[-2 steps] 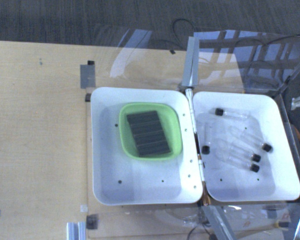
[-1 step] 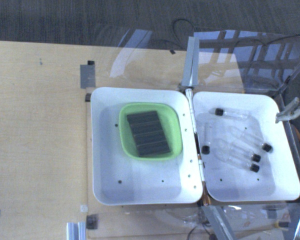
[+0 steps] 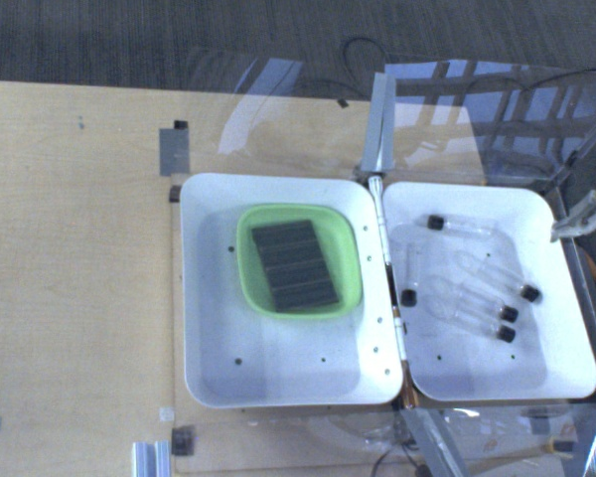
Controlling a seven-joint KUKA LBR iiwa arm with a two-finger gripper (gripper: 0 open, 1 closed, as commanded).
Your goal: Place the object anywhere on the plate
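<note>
While the dark ridged block (image 3: pixel 294 264) lies on the one green plate (image 3: pixel 349 266) in the left bin (image 3: pixel 209 366), bare floor rings it. My gripper (image 3: pixel 579 223) is cut off beyond the right bin (image 3: pixel 566 366); its state I cannot tell. Five black-capped clear tubes (image 3: pixel 467 306) blur together.

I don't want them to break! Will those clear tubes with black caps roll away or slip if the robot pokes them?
Probably. The clear tubes look round and lie flat in the right bin, so a poke would likely roll them. They look smooth, perhaps slippery, and maybe fragile if glass.
</note>
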